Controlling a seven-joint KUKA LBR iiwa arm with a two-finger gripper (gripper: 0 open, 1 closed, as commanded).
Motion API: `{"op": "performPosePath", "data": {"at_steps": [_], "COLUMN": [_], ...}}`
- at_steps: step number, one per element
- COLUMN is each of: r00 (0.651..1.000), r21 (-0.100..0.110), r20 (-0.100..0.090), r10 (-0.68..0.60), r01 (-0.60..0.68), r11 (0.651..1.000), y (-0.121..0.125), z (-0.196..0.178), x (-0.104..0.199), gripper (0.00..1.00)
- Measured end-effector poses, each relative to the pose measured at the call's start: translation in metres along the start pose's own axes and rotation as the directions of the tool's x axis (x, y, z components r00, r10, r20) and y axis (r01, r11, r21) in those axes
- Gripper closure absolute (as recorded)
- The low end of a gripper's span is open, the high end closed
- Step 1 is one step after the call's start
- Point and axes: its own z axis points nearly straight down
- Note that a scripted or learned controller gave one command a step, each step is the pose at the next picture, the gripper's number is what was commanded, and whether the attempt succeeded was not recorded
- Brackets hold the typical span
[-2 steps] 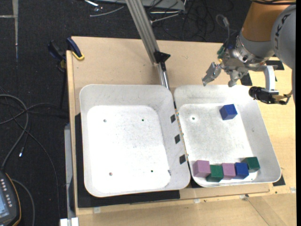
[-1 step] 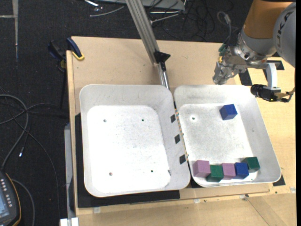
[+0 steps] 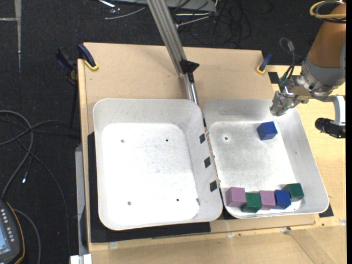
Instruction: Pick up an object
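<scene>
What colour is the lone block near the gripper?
Blue: the lone block shows clearly in the camera view, just below the gripper.

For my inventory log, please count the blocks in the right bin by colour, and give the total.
Blue blocks: 2, one alone, one in the front row
Purple blocks: 2
Green blocks: 2
Total: 6 blocks
</scene>
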Motion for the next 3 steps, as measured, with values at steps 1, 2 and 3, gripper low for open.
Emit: {"op": "performPosePath", "data": {"at_steps": [1,2,3], "r00": [1.000,1.000,1.000], "r21": [-0.004,-0.007,-0.007], "r20": [-0.002,-0.002,-0.002], "r10": [-0.007,-0.008,-0.008], "r01": [0.007,0.008,0.008], "r11": [1.000,1.000,1.000], "y": [-0.0126,-0.0115,-0.0114], "z": [0.0217,0.0201,0.0201], "x": [-0.0021,-0.0018,-0.0017], "gripper": [1.00,0.00,0.00]}}
